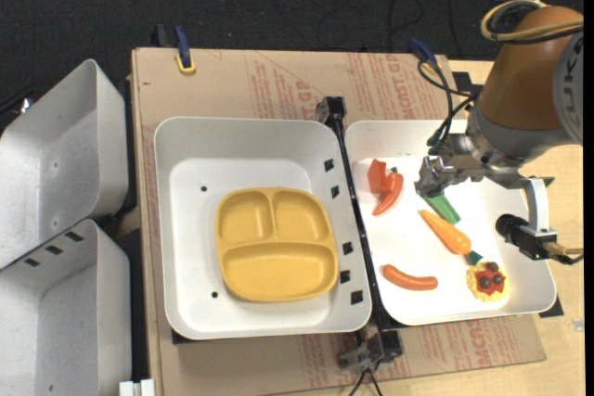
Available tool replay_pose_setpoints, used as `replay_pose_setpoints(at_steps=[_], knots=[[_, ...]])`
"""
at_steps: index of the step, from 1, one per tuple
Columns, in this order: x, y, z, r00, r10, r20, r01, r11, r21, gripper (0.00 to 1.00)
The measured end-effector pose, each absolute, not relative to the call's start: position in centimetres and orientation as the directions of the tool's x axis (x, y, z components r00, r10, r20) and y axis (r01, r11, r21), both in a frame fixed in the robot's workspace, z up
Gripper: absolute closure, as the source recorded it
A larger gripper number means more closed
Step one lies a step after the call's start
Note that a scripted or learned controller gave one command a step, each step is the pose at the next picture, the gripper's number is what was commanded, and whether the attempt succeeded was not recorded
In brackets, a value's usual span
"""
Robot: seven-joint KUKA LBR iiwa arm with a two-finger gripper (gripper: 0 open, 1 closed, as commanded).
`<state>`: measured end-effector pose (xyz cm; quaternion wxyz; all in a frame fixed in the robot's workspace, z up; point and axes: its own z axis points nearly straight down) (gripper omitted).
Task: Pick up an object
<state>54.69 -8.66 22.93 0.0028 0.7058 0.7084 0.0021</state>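
While the grey two-finger gripper [436, 179] hangs over the right white bin [538, 292], its state unreadable, the small green plastic vegetable [440, 204] lies just beneath; likely light, stiff, slick, best pinched mid-length.

Dark speckled floor [83, 5] strewn with cables [408, 9] behind the cardboard-topped bench [251, 83].
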Motion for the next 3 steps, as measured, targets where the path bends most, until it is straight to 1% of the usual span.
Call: replay_pose_setpoints(at_steps=[1, 2, 3], knots=[[54.7, -8.6, 21.5, 0.0, 1.0, 0.0, 1.0, 0.0, -0.002, 1.0], [55.0, -2.8, 22.0, -0.009, 1.0, 0.002, 1.0, 0.009, 0.001, 1.0], [56.0, 2.9, 21.3, -0.009, 1.0, 0.001, 1.0, 0.009, 0.001, 1.0]])
